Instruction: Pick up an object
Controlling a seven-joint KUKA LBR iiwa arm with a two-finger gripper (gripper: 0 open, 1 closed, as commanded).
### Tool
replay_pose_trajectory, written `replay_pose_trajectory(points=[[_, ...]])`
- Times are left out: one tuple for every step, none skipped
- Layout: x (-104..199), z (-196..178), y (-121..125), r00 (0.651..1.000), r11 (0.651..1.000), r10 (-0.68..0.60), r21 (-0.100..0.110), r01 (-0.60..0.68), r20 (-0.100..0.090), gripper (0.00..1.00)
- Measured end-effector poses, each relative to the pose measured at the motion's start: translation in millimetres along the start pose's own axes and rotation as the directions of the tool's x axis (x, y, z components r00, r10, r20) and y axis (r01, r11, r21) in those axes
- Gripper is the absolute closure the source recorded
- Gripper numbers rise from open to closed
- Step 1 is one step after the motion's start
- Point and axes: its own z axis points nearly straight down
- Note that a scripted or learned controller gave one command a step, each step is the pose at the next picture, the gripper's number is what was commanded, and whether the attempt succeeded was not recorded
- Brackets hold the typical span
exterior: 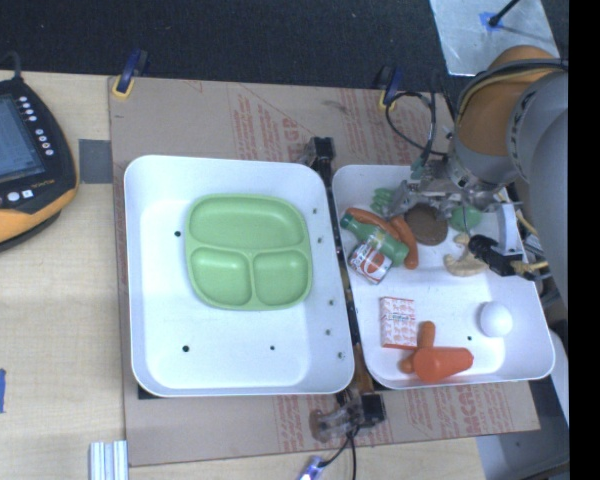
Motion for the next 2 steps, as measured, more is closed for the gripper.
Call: replay_pose_trajectory(points=[[-1.0,-11.7,0.6,1.0,1.0,-0.004,0.0,0.004,0.002,1.0],[-1.0,-11.5,0.5,1.0,1.0,-0.005,0.0,0.005,0.002,0.0]])
